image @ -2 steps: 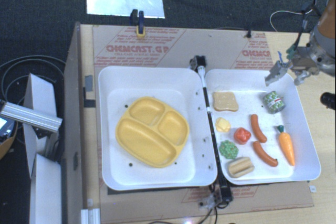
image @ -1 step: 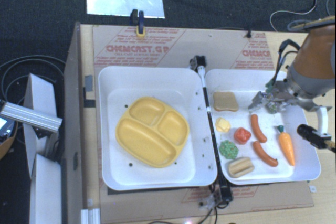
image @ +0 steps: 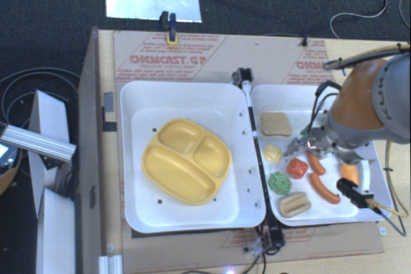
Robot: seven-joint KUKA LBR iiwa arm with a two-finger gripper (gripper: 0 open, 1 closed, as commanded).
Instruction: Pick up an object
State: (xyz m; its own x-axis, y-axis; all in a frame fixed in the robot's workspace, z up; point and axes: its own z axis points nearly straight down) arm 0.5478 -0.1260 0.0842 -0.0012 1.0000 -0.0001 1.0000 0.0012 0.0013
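Gripper (image: 307, 145) is hanging low in the right bin (image: 292, 94), w/ its tip just above the toy food; you're not getting a clear look at whether it's spread or pinched, so can't tell, and nothing is showing between the tips. Nearest to it you're seeing the red tomato (image: 297, 167) just below, a small sausage (image: 316, 162) beside that, and the yellow cheese cube (image: 273, 153) to the left. Further out: toast slice (image: 276, 124) toward the bin's top, green broccoli (image: 280, 183), hot-dog bun (image: 294, 204), long sausage (image: 324, 188), an orange piece (image: 350, 172) under the wrist. Left bin (image: 192, 90) is holding a yellow divided tray (image: 186, 160). Tomato's prob light, hard plastic, round and slick, so you're wanting to close across its widest part or it'll likely squirt out.
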